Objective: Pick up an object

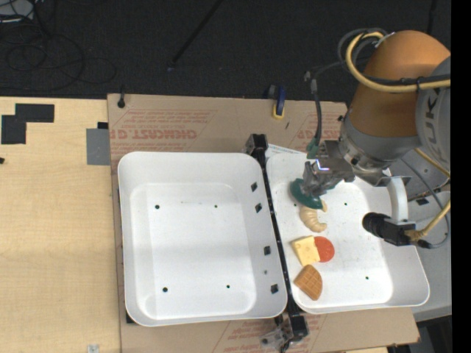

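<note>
My gripper (318,176) low over right bin (401,285), at its far left part, right above teal object (302,193); contact unclear. Finger spread: cannot tell. Two white bins on table (51,226); left bin (140,219) beside right one. Five objects in right bin: one teal piece, one pale croissant (313,220) just near of it, one yellow wedge (306,251) touching one red disc (324,251), one orange waffle (309,281) nearest.

left bin (140,197) open, toys (313,252) crowding right bin's (383,285) left side
</note>
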